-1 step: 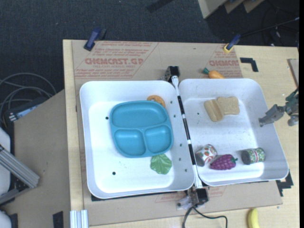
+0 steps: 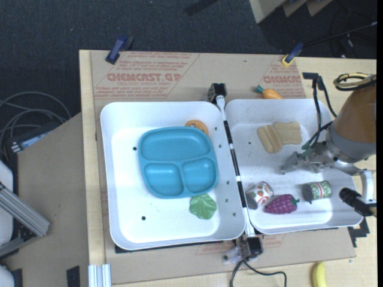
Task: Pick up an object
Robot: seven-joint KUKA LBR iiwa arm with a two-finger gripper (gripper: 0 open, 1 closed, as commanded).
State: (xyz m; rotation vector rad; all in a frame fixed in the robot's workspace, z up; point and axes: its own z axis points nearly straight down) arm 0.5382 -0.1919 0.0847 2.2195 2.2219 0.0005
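Observation:
In the right bin (image 2: 299, 223) lie a tan bread piece (image 2: 278, 135), a red and white can (image 2: 258, 194), a bunch of purple grapes (image 2: 280, 204) and a small green jar (image 2: 317, 190). My gripper (image 2: 294, 162) hangs over the middle of that bin, below the bread and just above-left of the green jar. It reaches in from the grey and orange arm (image 2: 356, 127) at the right. Nothing visible sits in it.
The left bin (image 2: 116, 178) holds a blue divided plate (image 2: 178, 161), a green leaf (image 2: 203, 206) and a brown ring-shaped item (image 2: 196, 125). An orange carrot (image 2: 270, 92) lies on the bench behind the right bin. A yellow banana (image 2: 319, 275) sits at the front edge.

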